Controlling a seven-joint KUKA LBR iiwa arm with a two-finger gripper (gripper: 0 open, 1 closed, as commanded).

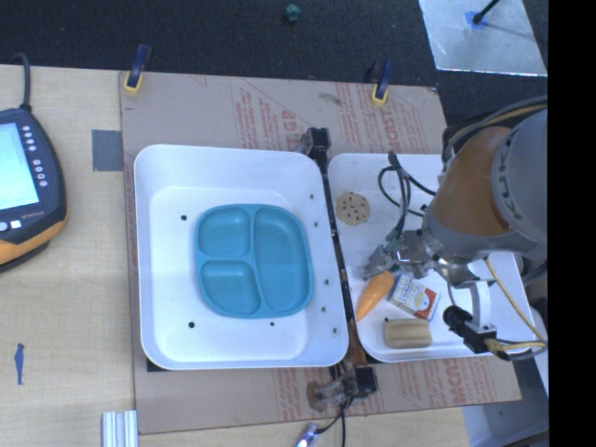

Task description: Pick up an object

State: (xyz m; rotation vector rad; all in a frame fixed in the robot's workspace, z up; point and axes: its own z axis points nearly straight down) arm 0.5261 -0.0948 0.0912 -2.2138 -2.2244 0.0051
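Gripper (399,255) hung low in right white bin (368,170), finger state couldn't be told, just above orange carrot-shaped toy (374,294) w/ small red-white packet (413,297) and tan block (407,333) nearby.

You've got a light wood surface (65,324) under a brown cardboard sheet (279,110), held by two clamps (136,71) at its far edge. Dark carpeted floor (233,12) beyond, with a pale sheet (480,21) lying on it.
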